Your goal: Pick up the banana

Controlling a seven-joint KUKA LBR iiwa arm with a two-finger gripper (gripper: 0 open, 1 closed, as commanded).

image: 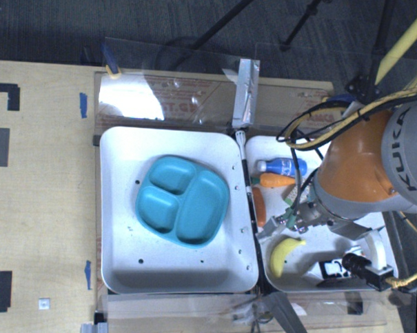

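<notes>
Hovering low in the right bin, my claw sits just above the banana; whether it is wide or narrow I cannot tell, since my wrist covers it. That banana lies at the near left of this bin, yellow, curved, with nothing visibly gripping it. Farther back along the same side rest an orange carrot-like piece and a blue-and-white bottle. Left of me, the other bin holds a blue divided plate
</notes>
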